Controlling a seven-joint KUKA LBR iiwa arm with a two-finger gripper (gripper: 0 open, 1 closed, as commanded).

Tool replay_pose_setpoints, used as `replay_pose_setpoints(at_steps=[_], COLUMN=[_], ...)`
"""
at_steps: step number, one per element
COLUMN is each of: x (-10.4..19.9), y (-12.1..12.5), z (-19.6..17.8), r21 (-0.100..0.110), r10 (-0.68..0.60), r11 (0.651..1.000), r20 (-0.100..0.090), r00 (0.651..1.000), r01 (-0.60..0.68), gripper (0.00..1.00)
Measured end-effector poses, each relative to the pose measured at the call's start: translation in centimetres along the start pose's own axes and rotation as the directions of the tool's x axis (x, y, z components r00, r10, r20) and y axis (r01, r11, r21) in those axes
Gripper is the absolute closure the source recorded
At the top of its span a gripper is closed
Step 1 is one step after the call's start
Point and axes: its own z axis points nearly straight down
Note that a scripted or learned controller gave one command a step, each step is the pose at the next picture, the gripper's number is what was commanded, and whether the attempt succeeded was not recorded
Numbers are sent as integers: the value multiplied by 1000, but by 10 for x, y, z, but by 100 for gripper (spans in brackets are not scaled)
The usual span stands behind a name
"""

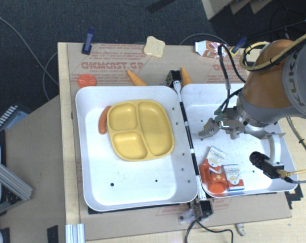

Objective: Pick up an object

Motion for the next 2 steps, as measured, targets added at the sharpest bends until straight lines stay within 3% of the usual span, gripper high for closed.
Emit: replay_pose_setpoints(at_steps=[1, 2], x=[20, -21], y=[-31, 42], z=[0, -3], r21=[1, -4], r10=[1, 1], r11=[1000, 1000], r20=[0, 3], r00=[1000, 1000], r01=[-1, -1], gripper=[0, 0])
